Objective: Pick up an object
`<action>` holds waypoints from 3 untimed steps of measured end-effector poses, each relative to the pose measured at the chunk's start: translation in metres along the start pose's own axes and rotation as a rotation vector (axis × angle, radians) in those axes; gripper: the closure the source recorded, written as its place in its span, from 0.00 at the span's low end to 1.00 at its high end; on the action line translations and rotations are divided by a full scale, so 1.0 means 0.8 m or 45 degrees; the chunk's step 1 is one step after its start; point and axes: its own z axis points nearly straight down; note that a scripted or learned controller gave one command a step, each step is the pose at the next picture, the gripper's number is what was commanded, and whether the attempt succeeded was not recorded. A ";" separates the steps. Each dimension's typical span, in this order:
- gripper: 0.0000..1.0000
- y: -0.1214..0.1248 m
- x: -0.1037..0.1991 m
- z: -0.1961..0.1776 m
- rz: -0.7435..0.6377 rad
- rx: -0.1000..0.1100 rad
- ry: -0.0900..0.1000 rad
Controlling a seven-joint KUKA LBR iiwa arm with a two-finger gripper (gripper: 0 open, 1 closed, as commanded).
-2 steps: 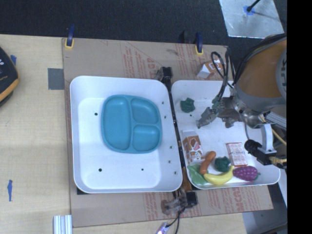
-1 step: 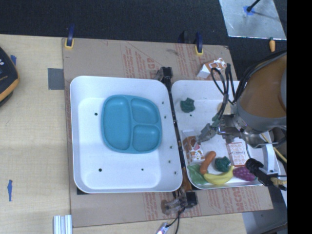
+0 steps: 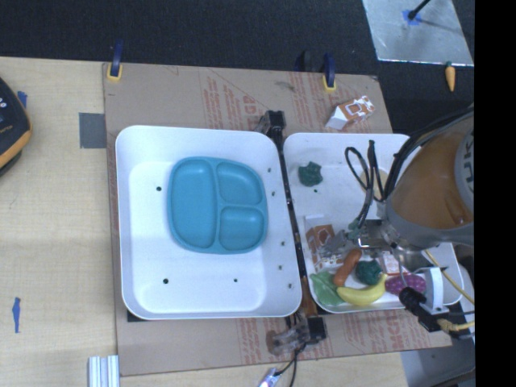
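Note:
The right bin (image 3: pixel 339 147) holds a heap of small objects at its near end. In the heap are a yellow banana (image 3: pixel 361 295), an orange carrot-like piece (image 3: pixel 348 268), a dark green broccoli-like piece (image 3: pixel 370 272), a light green leaf (image 3: pixel 322 284), a purple piece (image 3: pixel 404 283) and a small printed packet (image 3: pixel 321 243). A dark green lump (image 3: pixel 310 173) lies alone farther back. My gripper (image 3: pixel 368 244) hangs low over the heap, just above the carrot piece and the broccoli piece. The grey arm (image 3: pixel 427 196) covers the bin's right side.
The left bin (image 3: pixel 137 216) carries a blue divided plate (image 3: pixel 218 205). A small orange and white carton (image 3: pixel 351 113) lies on the cardboard behind the right bin. Black cables (image 3: pixel 360 168) loop over the right bin. A yellow and black device (image 3: pixel 10 127) sits at the far left.

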 end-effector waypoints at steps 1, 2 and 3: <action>1.00 0.002 0.000 -0.016 -0.007 -0.005 0.001; 1.00 -0.008 -0.064 -0.094 0.006 0.013 -0.006; 1.00 0.086 -0.077 -0.092 0.006 0.013 -0.005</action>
